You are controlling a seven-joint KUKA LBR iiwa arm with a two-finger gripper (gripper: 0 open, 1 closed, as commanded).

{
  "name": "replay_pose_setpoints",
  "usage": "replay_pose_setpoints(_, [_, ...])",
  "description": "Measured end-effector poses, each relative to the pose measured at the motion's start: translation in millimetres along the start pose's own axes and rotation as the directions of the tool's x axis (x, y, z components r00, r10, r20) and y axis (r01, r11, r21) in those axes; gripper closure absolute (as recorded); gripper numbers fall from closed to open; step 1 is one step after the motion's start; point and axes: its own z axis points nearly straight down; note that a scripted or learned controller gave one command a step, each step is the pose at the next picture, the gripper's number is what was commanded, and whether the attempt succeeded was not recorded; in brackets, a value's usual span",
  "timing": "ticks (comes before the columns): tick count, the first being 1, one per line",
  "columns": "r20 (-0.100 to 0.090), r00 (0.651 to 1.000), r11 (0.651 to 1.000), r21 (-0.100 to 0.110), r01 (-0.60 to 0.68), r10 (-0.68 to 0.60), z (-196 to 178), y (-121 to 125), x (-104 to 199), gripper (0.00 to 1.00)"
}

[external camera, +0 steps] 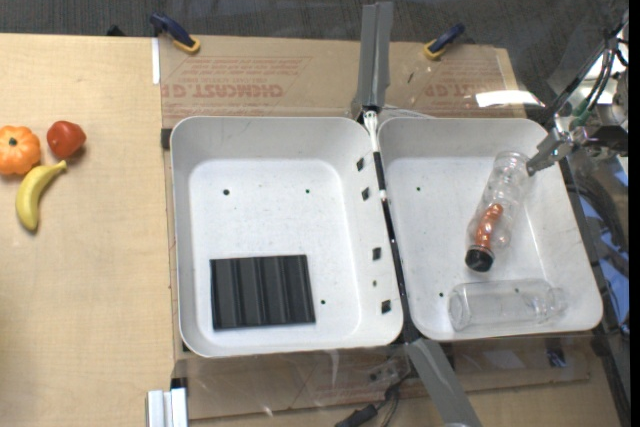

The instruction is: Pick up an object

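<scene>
A clear plastic bottle [494,205] with copper-coloured contents and a black cap lies slanted in the right bin [430,305]. A second clear, see-through container [502,303] lies on its side along that bin's front wall. In the left bin [260,155], a black ribbed rectangular block [262,291] rests flat near the front. My gripper [556,147] shows partly at the right bin's far right rim, just beside the upper end of the slanted bottle; nothing is seen held in it.
A divider with black clips [380,215] separates the two bins. Cardboard [260,80] with two clamps lies behind them. Toy fruit, an orange, a tomato and a banana [32,193], sits on the wooden bench at far left. Cables hang at the right edge.
</scene>
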Motion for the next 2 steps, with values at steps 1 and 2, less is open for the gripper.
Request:
replay_pose_setpoints(1, [-0.008, 0.994, 0.994, -0.004, 0.107, -0.107, 156.0, 7.7, -5.0, 0.00])
replay_pose_setpoints(2, [-0.008, 0.994, 0.995, -0.005, 0.105, -0.105, 146.4, 7.9, -5.4, 1.00])
